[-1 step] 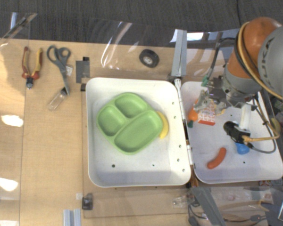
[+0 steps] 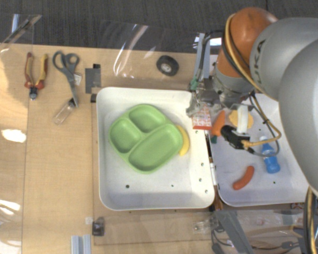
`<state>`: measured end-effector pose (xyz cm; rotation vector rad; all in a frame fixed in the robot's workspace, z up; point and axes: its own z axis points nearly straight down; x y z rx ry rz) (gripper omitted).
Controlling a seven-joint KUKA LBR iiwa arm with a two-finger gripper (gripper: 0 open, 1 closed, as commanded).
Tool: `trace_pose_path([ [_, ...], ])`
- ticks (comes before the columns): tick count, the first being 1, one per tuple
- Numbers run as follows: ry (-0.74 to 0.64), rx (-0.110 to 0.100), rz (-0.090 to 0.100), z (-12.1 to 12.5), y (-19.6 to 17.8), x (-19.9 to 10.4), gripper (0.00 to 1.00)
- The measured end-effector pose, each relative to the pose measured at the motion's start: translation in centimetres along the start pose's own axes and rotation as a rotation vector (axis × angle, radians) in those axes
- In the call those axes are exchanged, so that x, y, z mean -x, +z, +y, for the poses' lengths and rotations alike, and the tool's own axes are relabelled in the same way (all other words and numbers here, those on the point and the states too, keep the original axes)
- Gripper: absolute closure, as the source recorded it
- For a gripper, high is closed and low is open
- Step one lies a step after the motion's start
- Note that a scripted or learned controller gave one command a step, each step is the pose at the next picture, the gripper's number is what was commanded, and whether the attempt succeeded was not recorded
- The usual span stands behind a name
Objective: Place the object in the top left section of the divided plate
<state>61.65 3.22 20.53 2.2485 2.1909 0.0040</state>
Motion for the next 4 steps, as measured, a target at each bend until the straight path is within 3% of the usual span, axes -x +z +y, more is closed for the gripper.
trace_pose_path([
  [1,-0.074,0.002,0.000,4.8,-9.1,-6.2,1.00],
  [2,0.006,-0.002,0.000,3.6,-4.4,-12.4,1.00],
  [3,-0.174,-0.002,0.001,1.0,-3.4,-20.4,1.00],
  [4,-0.175,-0.001,0.001,1.0,-3.4,-20.4,0.00],
])
